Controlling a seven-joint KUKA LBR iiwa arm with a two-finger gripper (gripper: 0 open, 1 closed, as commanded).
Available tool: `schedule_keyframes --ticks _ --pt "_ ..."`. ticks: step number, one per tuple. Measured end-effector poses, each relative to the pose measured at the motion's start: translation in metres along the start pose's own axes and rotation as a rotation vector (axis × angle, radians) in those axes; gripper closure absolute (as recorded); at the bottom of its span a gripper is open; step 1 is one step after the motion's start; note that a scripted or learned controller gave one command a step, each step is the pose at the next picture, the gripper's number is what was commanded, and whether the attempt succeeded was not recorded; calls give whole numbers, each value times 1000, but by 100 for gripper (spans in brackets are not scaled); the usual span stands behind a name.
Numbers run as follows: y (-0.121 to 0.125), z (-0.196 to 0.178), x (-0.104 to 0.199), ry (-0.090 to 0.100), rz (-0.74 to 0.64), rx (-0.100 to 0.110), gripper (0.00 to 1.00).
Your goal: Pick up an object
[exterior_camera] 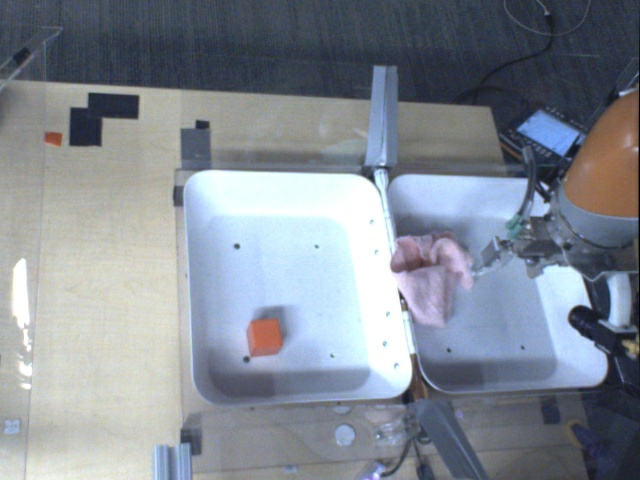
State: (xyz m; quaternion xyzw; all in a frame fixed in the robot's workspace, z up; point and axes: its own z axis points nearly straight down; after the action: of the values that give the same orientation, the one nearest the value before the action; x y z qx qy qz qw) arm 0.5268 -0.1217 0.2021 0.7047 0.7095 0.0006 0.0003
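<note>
A: Camera view, from above: a pale wooden bench (100, 298) carries two shallow white bins side by side, the left bin (290, 193) and the right bin (520, 363), as the grey-and-orange arm (610, 168) reaches in over the right one.

B: And the objects on offer?

A: A crumpled pink cloth (432, 276) lies in the right bin, heaped against the wall it shares with the left bin and lapping slightly over that rim. A small orange block (265, 337) sits alone on the floor of the left bin, well apart from the arm.

B: What is the gripper (492, 256) doing?

A: It sits low at the cloth's right edge, touching or nearly so. Whether it is spread wide, narrow or pinching fabric, I cannot tell; the tip is too small and blurred.

B: What could go wrong?

A: Judging from this, a grasp at the cloth's outer fringe may catch only a thin fold, which could slip free on lifting. The cloth could also drag against the dividing rim and snag there.

B: Any writing or brand?

A: None legible. A small lit screen (548, 132) beyond the right bin is unreadable.
</note>
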Motion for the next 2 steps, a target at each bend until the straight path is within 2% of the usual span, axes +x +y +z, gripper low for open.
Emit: schedule_keyframes --ticks 1,2 --pt "47 106 14 -1 -89 -9 0" --pt "83 111 10 -2 -85 -16 0"
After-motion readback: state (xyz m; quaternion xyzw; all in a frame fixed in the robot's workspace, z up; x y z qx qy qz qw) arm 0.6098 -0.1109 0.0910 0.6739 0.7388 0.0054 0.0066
